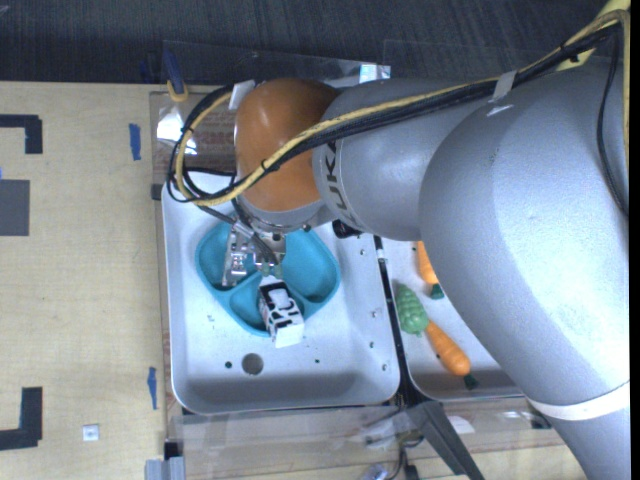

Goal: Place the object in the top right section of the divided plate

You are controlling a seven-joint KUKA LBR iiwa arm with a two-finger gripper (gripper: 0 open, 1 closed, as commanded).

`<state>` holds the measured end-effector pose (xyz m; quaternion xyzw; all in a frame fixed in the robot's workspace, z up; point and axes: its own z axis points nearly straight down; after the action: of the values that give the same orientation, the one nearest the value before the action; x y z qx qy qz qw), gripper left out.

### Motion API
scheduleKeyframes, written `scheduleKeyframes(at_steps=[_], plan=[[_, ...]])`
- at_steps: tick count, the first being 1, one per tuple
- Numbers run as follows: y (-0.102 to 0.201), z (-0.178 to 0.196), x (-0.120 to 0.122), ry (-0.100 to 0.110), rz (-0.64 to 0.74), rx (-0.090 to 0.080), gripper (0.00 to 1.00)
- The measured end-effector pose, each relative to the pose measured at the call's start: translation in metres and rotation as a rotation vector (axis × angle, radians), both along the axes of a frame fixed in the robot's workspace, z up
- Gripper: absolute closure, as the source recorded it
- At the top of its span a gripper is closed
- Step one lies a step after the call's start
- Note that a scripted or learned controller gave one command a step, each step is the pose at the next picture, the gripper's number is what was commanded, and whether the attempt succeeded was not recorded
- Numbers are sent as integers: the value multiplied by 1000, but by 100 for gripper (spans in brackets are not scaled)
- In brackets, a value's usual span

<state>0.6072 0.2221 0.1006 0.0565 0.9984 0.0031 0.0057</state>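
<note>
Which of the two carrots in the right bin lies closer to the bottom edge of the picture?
The bigger carrot, lying lower right of the green toy. The smaller carrot sits above that toy.

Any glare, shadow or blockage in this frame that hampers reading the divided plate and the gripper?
Camera view: the arm blocks the upper part of the blue divided plate and much of the right bin; glare on the clear sheet at the top; the gripper sits in shadow, slightly soft.

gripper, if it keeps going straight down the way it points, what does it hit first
Most likely the blue divided plate in the left bin. The gripper points down over the plate's middle. The white block sits just beside that line, toward the plate's near edge. Depth is hard to judge from this view.
</note>
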Motion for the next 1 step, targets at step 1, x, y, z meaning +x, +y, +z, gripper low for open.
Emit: scheduleKeyframes(at_steps=[1], plan=[[5,-6,50,6,260,-3,100]])
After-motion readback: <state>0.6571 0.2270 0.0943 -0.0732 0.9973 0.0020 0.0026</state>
